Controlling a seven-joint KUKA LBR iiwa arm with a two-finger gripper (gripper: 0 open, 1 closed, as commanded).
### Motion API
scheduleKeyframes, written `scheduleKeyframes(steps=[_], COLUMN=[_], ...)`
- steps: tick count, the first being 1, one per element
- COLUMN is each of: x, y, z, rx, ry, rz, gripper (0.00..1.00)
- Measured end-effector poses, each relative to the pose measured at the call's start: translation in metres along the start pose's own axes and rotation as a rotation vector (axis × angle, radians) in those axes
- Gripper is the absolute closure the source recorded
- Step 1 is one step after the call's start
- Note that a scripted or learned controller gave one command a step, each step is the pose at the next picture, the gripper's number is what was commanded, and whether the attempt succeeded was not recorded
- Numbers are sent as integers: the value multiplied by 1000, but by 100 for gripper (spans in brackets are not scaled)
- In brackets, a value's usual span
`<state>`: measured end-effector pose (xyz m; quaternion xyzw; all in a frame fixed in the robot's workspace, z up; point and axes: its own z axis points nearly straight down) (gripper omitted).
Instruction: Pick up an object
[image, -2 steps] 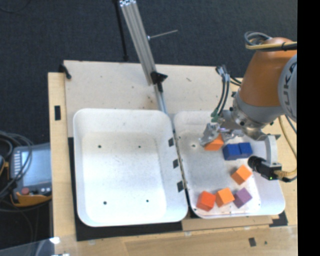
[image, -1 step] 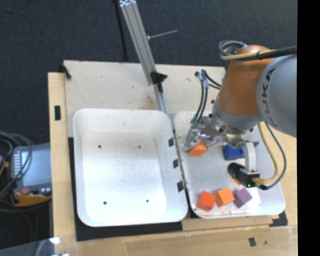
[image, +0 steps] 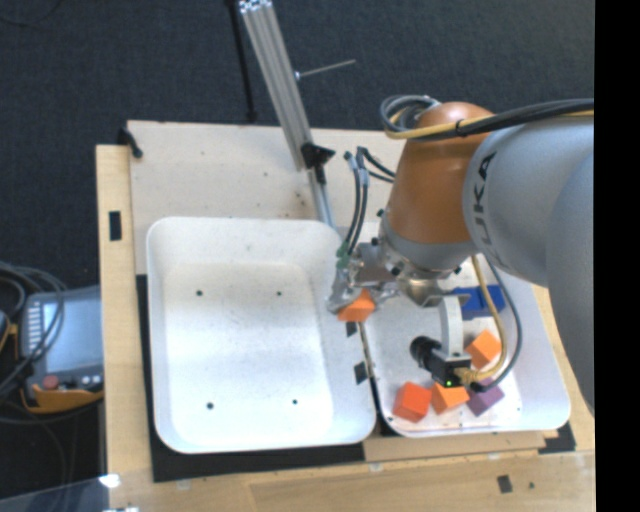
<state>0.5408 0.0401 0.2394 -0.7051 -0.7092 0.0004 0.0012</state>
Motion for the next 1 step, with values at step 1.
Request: scheduleKeyframes(steps=[1], x=[45], y=[-11], z=[9], rx=[1], ry=[0], rz=[-1], gripper=[100])
